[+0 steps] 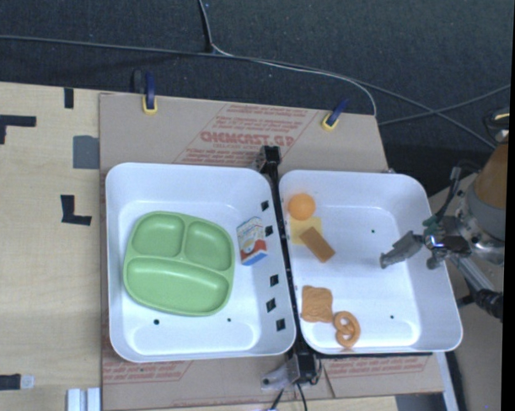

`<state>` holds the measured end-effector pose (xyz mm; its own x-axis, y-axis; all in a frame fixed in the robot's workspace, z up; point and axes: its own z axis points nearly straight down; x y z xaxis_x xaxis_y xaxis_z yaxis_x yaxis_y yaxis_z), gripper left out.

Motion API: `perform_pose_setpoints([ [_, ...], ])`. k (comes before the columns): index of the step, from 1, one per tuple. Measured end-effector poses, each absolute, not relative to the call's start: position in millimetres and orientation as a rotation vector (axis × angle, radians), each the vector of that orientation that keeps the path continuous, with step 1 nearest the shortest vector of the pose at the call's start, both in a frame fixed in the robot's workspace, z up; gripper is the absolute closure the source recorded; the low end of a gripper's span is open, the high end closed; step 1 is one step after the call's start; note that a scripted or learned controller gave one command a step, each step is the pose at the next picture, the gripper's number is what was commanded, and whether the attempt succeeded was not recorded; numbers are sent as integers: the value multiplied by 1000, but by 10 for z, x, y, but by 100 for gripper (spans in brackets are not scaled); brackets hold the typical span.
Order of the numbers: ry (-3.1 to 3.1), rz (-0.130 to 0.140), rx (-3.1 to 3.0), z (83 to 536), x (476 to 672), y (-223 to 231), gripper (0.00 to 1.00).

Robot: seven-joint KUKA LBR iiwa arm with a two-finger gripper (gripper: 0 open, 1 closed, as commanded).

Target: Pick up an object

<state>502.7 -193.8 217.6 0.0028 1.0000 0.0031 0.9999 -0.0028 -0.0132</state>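
The right bin [410, 193] holds an orange ball [301, 206], a yellow slab [300, 232] with a brown block [318, 246] lying on it, a tan square cracker [316, 304] and a pretzel [347, 328]. My gripper [416, 254] hangs over the right side of this bin, well right of the brown block. Its fingers are spread apart with nothing between them. The grey arm with its orange band comes in from the right edge.
The left bin [123, 183] holds a green divided plate [180, 262] and a small white carton [253, 242] with red and blue print near the divider. Black clips run along the seam between the bins. Cables cross the dark floor behind.
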Motion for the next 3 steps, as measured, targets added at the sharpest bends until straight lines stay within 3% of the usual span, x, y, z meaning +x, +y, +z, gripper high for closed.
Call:
perform_pose_setpoints([
  [1,-2222,2,-2220,2234,5055,-1936,0],
  [3,-2218,5,-2217,959,5017,-1862,0],
])
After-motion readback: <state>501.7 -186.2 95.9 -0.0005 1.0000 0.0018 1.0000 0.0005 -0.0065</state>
